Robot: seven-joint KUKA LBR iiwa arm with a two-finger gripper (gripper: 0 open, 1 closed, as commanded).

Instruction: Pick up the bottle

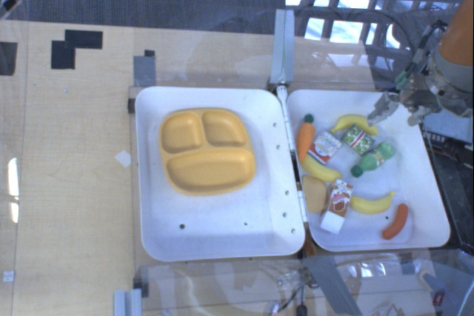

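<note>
Sausage (395,221) and banana (372,203) lie nearest in the right bin (433,181); green bottle (373,158) lies tilted at centre, beside a carton (358,137). Farther right, the end effector (396,108) hovers released, grasping nothing, above the bin's far edge.

A robotics lab: white bins (148,181) on a wooden bench (67,181), toy food.

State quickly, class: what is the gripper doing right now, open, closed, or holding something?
Gripper: over the right bin's upper edge, above the green bottle; holding nothing visible; open or closed cannot be told.
</note>
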